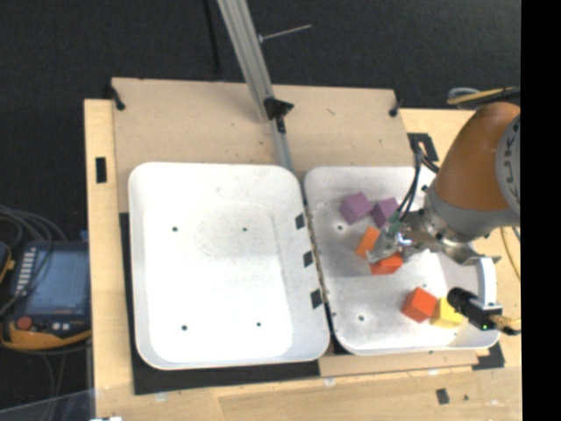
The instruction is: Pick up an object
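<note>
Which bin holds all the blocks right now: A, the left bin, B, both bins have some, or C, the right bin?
C: the purple blocks, the orange blocks and the yellow block all lie in the right bin, where the end effector is also reaching; no block lies in the left bin.

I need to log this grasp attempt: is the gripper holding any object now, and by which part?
It cannot be told. The gripper sits low over two orange blocks in the right bin, but no hold shows.
</note>
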`<state>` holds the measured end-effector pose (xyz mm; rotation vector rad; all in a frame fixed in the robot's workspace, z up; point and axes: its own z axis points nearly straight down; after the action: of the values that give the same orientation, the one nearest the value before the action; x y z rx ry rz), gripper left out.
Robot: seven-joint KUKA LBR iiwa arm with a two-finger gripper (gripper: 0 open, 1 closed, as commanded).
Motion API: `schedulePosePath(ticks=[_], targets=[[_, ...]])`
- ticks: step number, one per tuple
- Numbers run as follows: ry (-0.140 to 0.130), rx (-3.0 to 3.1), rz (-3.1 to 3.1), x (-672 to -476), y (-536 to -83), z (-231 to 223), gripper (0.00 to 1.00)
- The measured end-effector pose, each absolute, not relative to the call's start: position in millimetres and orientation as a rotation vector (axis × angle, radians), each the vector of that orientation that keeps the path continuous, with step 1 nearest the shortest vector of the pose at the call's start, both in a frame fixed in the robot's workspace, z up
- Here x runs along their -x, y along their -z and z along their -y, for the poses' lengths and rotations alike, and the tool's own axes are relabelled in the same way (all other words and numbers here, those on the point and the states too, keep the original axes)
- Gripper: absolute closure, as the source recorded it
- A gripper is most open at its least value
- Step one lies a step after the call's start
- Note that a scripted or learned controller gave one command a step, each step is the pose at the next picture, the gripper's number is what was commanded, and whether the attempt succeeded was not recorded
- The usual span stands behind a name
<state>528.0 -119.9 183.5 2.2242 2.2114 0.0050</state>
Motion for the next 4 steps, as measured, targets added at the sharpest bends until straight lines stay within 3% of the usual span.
schedulePosePath(ticks=[2, 4], targets=[[-0.005, -2.214, -2.221, -528.1, -282, 124, 1.0], [0.003, -2.217, -2.23, -549.2, -249, 32, 1.0]])
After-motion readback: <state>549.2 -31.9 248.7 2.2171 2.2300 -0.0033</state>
